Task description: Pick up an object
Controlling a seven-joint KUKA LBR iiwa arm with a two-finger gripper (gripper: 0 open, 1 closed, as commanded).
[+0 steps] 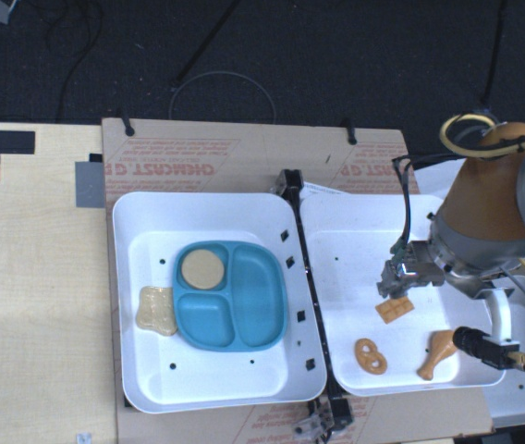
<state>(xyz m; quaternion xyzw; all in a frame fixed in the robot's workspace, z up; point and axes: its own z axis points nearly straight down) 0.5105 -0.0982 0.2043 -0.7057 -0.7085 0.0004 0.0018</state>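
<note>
Your claw (399, 280) hangs low in the right-hand shallow white plastic bin (355, 220), directly over the flat tan cracker-like square (395, 310), and whether it is apart or together you cannot tell from this view; nothing shows between its tips, so treat the cracker as not yet held. That cracker lies flat on the bin floor just nearer than the claw, and I judge it the likeliest thing for this pick.

Nearer and slightly left sits a small brown pretzel-shaped toy (370, 356), and to the right of that a tan drumstick-shaped toy (438, 353). Both are apart from the cracker, so a straight descent should not disturb them. The open floor lies to the left and far side of the cracker; the grey arm with its orange band (484, 192) crowds the right.

Across the black divider (304, 285), the left white bin (142, 220) holds a blue three-compartment plastic plate (244, 294) with a round tan disc (201, 268) in its far-left compartment, and a pale waffle-like piece (157, 309) touches the plate's left rim. All of this rests on the worktop (31, 276), well clear of your reach.
</note>
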